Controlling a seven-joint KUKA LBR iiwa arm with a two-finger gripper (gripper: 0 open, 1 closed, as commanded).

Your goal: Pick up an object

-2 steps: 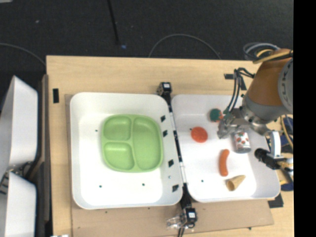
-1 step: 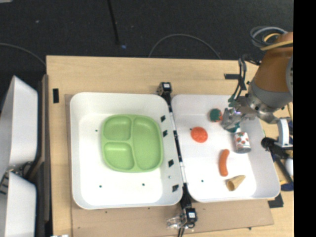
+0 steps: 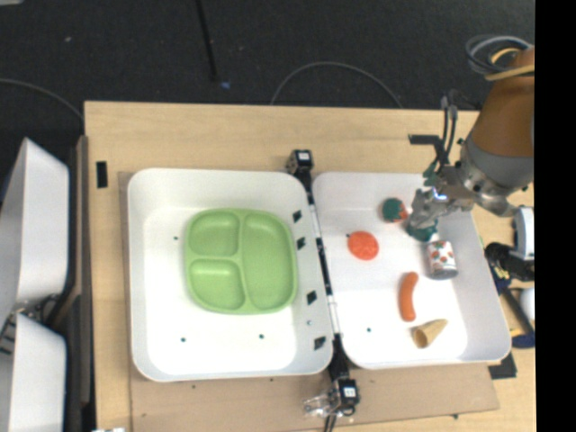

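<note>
1. I take the right bin (image 3: 468,349) as my landmark; the gripper (image 3: 421,226) sits low over its far right part, and I cannot tell how its jaws stand.
2. A dark green round object (image 3: 391,209) lies in that bin's far part, just beside the gripper and apparently not in its hold.
3. Toward the bin's middle lies an orange-red round piece (image 3: 363,246); nearer me lie a sausage-shaped toy (image 3: 408,296) and a cone (image 3: 430,332); a small white spotted block (image 3: 441,259) lies just under the gripper.
4. I judge the green object light and smooth, likely slippery; I would pinch it across its widest part.
5. The green divided plate (image 3: 241,261) rests in the left bin (image 3: 148,349).
</note>
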